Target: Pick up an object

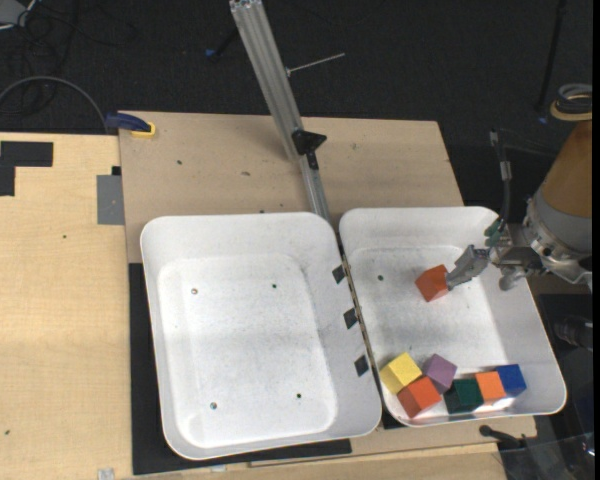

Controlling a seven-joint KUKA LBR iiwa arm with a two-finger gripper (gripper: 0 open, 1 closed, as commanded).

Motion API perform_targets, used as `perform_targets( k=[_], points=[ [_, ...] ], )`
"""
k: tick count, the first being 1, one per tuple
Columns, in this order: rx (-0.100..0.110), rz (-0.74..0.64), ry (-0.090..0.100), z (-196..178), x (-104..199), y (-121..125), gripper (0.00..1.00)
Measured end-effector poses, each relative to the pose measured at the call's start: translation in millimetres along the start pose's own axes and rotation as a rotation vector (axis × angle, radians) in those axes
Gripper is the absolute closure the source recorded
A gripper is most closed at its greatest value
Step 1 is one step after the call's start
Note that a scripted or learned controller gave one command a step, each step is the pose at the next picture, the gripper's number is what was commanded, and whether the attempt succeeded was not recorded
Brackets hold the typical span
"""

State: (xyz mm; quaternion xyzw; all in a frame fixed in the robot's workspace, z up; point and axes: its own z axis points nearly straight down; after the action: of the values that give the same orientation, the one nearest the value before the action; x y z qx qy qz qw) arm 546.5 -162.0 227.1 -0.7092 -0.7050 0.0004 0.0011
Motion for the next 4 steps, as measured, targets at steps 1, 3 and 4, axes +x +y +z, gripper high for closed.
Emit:
perform_targets(
  k=[1,3,4],
  points=[
    [0.0,0.003,0.0,-10,-1,0,1.0],
    [0.001,-0.013,-0.001,-91,30,-32,1.0],
    [-0.009,-0.011,-0.004,-283,-12,-55,1.0]
  ],
)
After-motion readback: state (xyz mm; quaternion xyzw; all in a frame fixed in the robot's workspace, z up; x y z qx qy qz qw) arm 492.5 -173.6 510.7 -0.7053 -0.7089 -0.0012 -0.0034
